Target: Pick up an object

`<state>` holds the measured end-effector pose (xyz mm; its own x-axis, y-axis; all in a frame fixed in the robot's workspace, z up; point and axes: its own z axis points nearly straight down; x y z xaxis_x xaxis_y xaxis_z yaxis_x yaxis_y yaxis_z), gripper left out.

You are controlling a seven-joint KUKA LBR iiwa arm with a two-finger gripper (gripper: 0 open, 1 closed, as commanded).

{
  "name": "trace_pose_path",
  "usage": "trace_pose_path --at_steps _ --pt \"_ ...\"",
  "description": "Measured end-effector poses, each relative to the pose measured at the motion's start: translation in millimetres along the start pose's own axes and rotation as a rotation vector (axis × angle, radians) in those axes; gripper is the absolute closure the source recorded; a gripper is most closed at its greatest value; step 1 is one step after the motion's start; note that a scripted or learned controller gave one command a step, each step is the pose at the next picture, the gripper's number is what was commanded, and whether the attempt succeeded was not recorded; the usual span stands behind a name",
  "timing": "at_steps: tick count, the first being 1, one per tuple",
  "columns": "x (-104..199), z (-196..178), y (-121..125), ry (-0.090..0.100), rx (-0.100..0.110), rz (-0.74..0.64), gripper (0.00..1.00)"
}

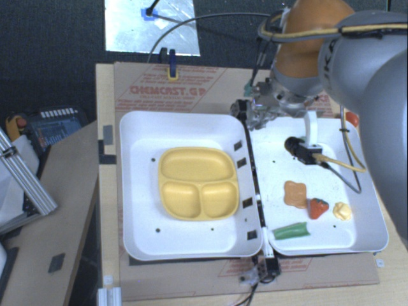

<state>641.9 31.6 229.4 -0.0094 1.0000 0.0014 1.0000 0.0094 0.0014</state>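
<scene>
Where the two bins meet at their far edge, the gripper (255, 112) hangs over the far left corner of the right bin (376, 234). It is a tangle of metal and shadow from this angle, so whether it is spread or closed cannot be told, and nothing can be seen held in it. Above it the arm (357, 56) runs up and off to the right, first its orange band, then the broad grey body.

All the loose things lie well apart from the gripper, toward the near side of the same bin. A flat orange piece (294, 194) sits near the middle. Just to its right, and a little nearer, is a small red piece (318, 207). A pale yellow piece (342, 211) lies just right of that. A long green piece (291, 231) lies near the near left corner.

The left bin (127, 171) holds a yellow plate (196, 182) with three compartments, roughly centred. Both bins rest on a cardboard sheet (172, 89) with red lettering.
</scene>
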Motion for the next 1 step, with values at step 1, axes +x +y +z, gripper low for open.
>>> trace_pose_path --at_steps 1 --pt "45.3 -1.8 -4.0 0.000 0.000 0.000 1.00"
